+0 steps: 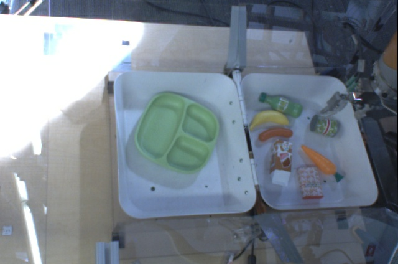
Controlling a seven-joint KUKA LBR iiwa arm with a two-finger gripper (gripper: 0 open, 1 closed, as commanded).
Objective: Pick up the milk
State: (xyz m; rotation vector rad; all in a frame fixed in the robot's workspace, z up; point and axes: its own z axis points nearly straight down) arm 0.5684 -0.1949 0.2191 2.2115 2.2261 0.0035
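The milk (281, 162) is a small brown-and-white carton with a white end, lying on its side in the lower middle of the right bin (367, 150). My gripper (334, 104) hangs over the bin's upper right part, just above a green round item (324, 126). It is well up and to the right of the milk and apart from it. Nothing shows between the gripper and the milk except the orange carrot (319, 160).
The right bin also holds a green bottle (282, 104), a banana (269, 118), a red sausage (275, 134) and a red-and-white box (310, 182). A green divided plate (177, 131) lies in the left bin (124, 150). The arm (382, 79) enters from the right.
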